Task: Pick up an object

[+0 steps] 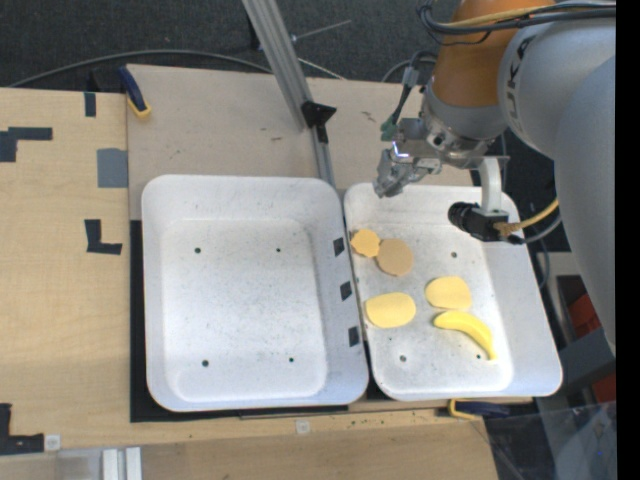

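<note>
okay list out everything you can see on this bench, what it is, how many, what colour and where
Bins: 2, white, side by side on the bench; left bin, right bin.
Banana: 1, yellow, right bin, near its front right.
Round flat pieces: 4, right bin; small yellow one touching a tan one near the left wall, yellow oval below them, yellow one just above the banana.
Metal rail: 1, silver, slanting from the top edge down to the gap between the bins.
Clamp: 1, blue and yellow, top left of the bench.
Tape marks: several, dark, on the left board.
Arm: 1, grey with orange band, from the right.
Gripper: 1, metal, over the right bin's back left corner.
</note>
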You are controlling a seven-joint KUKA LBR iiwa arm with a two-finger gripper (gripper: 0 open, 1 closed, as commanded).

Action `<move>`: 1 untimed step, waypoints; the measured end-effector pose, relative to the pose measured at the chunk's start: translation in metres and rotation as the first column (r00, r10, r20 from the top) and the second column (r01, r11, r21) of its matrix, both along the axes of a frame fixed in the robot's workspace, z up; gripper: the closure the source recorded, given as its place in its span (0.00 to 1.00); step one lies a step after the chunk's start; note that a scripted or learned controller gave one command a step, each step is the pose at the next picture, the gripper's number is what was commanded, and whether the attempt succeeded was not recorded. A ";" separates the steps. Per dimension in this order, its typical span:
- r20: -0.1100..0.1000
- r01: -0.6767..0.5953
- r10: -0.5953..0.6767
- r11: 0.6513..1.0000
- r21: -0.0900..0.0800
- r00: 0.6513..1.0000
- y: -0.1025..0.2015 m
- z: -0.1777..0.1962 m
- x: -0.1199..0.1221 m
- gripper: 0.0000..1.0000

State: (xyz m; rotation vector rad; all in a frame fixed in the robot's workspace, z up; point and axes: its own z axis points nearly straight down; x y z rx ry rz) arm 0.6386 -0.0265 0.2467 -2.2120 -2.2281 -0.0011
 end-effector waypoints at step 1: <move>-0.001 0.001 -0.001 1.000 -0.001 1.000 0.054 -0.017 0.012 1.00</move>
